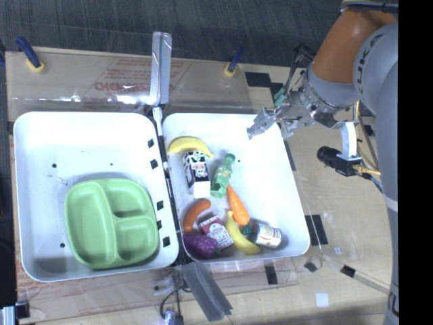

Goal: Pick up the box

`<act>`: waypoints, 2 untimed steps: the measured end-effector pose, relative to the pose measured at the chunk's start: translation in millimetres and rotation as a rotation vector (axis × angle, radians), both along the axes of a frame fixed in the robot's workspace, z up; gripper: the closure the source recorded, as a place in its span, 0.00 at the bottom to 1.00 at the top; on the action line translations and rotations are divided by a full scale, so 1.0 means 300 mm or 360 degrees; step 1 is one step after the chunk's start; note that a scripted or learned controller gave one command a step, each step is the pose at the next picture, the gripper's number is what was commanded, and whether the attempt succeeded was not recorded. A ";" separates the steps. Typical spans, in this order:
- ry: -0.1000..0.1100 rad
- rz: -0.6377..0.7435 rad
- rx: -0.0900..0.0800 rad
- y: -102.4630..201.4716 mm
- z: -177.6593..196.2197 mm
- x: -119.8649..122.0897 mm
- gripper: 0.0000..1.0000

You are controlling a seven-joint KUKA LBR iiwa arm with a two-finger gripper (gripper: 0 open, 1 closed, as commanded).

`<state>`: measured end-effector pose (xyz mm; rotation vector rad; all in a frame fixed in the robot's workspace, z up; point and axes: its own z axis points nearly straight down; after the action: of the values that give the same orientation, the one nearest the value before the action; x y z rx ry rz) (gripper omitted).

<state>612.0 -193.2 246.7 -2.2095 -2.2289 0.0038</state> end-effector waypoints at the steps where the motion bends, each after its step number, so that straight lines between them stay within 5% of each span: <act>1: 0.0000 -0.0294 -0.0002 -0.057 0.023 -0.320 0.00; 2: 0.0000 -0.0619 -0.0001 0.200 -0.482 -0.230 0.00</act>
<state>543.0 -133.3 102.1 -2.5982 -1.7602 0.0036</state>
